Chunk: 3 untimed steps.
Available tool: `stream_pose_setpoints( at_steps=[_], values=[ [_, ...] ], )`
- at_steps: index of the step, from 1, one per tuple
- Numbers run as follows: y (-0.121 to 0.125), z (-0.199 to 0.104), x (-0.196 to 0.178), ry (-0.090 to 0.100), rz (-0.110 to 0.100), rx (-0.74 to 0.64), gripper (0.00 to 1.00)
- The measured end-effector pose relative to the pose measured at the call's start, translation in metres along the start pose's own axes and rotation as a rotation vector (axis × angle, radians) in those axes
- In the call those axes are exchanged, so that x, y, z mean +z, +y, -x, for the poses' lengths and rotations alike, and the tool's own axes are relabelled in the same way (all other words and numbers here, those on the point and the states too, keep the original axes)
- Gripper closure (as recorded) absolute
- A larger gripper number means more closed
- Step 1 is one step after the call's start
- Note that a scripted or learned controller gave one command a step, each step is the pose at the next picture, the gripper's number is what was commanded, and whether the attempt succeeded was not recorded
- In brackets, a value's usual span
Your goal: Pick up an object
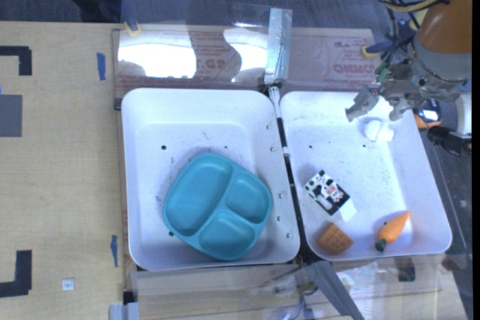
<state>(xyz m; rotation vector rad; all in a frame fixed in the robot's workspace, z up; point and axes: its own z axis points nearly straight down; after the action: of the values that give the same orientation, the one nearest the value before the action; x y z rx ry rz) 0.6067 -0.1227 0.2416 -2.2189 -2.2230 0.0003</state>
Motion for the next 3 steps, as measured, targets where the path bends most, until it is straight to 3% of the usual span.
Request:
stream_pose_setpoints(
  at_steps=[1,2,3],
  values=[
    [-0.077,-0.062,0.06,0.001,-0.006,0.069,0.0],
    [-0.095,-0.032,0.129,0.003,0.03,0.107,0.0],
    [-0.105,-0.029,0.133,-0.007,0.069,-0.078,0.0]
  ],
)
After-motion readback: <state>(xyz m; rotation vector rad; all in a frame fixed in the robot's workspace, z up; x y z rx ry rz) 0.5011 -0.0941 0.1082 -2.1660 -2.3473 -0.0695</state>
